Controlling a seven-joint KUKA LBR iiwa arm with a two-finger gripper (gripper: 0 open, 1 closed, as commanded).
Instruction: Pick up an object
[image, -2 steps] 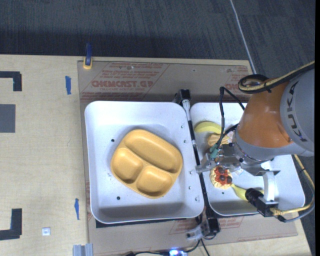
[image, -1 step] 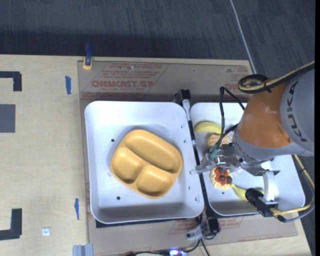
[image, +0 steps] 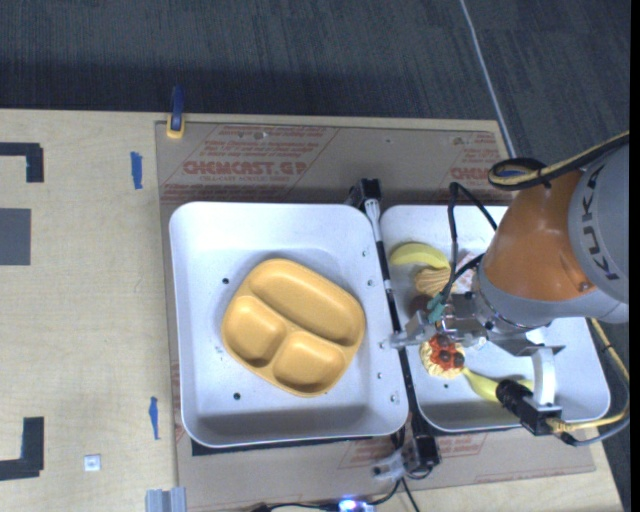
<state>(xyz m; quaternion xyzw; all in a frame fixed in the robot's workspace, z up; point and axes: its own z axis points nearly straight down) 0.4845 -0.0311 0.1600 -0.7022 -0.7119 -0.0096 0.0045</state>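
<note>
My gripper (image: 443, 328) hangs low over the left part of the right bin (image: 580, 400), under the arm's orange band. Directly below it lies a small red and orange object (image: 443, 354), partly covered by the gripper. A yellow banana-shaped piece (image: 484, 384) lies just to that object's right. Toward the bin's far left corner sit another yellow piece (image: 417, 256) and a tan item (image: 432, 281) beside it. The arm hides most of the bin's right half.
The left bin (image: 200, 300) holds a large yellow tray (image: 292, 325) with three compartments. A black ridge (image: 385, 290) divides the two bins. Cables loop around the wrist and trail to the bin's near right corner.
</note>
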